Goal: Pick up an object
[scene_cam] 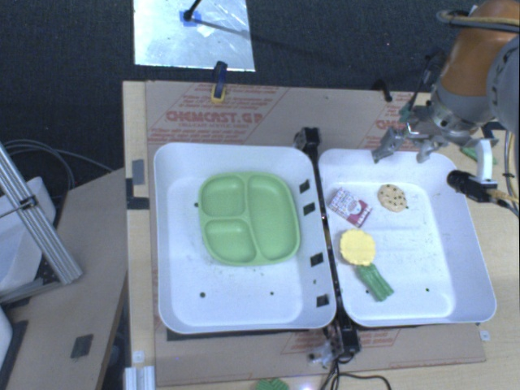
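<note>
1. Claw (404,142) sits over the far rim of the right bin (467,258), at its back edge. Two fingers splayed apart, clearly open, nothing between them. No contact with any object that I can see.
2. Arm (475,55) comes in from the upper right, orange band above the wrist.
3. Pickable items, all in the right bin, all nearer the camera than the claw: 1 cookie (392,197) closest, almost straight below the claw; 1 red-and-white packet (349,206) just left of the cookie; 1 yellow round piece (357,247) further down; 1 green piece (375,283) touching the yellow one's lower edge.
4. Room: right bin floor is open to the right of the cookie and along the whole right side; the items cluster toward the bin's left wall. Cookie and packet are apart, not touching.
5. Left bin (175,291), well left of the claw: 1 green divided plate (248,218), three compartments, roughly centred, bare floor all round it.
6. Bins: 2, side by side, touching along a black hinge strip (321,234) on the desk (244,108).
7. Beyond the desk's far edge, far left of the claw: 1 silver sheet (192,23).
</note>
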